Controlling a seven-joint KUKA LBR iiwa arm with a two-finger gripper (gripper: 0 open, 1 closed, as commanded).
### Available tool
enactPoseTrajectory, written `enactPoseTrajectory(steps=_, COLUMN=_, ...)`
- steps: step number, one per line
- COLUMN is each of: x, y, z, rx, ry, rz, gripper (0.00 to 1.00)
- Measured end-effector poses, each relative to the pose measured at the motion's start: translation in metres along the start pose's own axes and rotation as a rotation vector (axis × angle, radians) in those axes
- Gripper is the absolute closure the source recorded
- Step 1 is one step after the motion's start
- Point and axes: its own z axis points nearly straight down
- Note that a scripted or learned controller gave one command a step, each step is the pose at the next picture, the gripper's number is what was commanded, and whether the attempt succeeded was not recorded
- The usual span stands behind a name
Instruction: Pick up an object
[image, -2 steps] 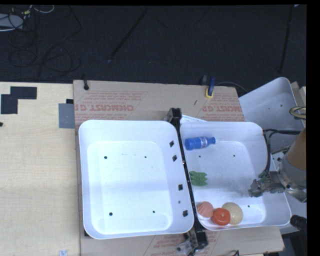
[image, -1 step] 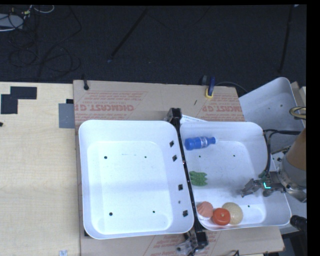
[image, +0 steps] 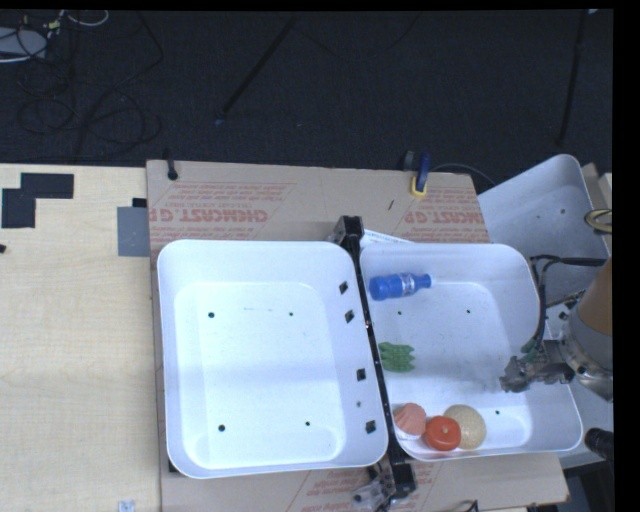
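Observation:
In the right bin (image: 500, 262) lie a blue bottle (image: 399, 286) near the far left corner, a small green object (image: 396, 356) by the left wall, and at the near edge a pink piece (image: 409, 418), a red round piece (image: 442, 433) and a cream round piece (image: 466, 425) close together. My gripper (image: 522, 374) reaches in low from the right, over the bin's right side, apart from all the objects. Nothing shows between its fingers.
The left bin (image: 180, 300) sits beside the right one, with a black divider (image: 365, 330) between them. Both rest on a cardboard sheet (image: 260, 205). A yellow-and-blue clamp (image: 420, 175) stands at the cardboard's far edge. Cables (image: 545, 290) run along the right bin's right rim.

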Motion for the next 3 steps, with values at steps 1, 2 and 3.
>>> enactPoseTrajectory(steps=1, x=0.000, y=0.000, z=0.000, rx=0.000, ry=0.000, rz=0.003, gripper=0.00)
enactPoseTrajectory(steps=2, x=0.003, y=0.068, z=-0.125, rx=-0.020, ry=-0.009, rz=-0.015, gripper=0.00)
enactPoseTrajectory(steps=3, x=0.003, y=0.031, z=0.054, rx=-0.001, ry=-0.001, rz=-0.007, gripper=0.00)
